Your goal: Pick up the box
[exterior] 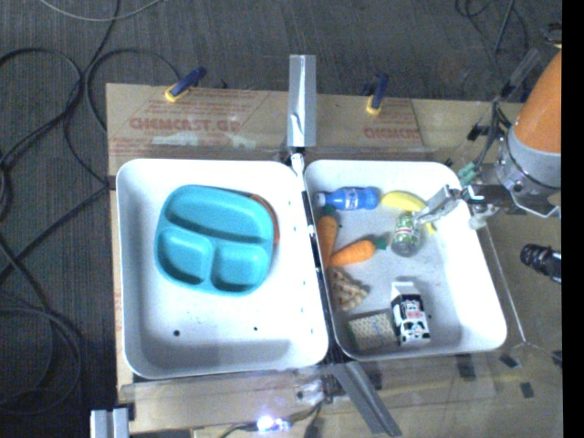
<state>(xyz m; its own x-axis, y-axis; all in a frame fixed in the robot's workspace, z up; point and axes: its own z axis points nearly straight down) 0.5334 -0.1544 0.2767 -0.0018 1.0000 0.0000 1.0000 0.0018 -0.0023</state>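
The box point(411, 318) is a small white carton with black patches and a red spot. It stands near the front edge of the right bin point(474, 286), next to a grey sponge-like pad point(370, 329). My gripper point(432, 208) reaches in from the right over the back part of that bin, above a yellow banana point(401, 199) and beside a small clear jar point(406, 239). It is well behind the box and apart from it. Nothing shows as held.
The right bin also holds a blue bottle point(351, 198), two carrots point(353, 251) and a brown waffle-like piece point(348, 289). The left bin point(137, 272) holds a blue divided tray point(216, 237). A metal divider point(301, 108) rises between the bins at the back.
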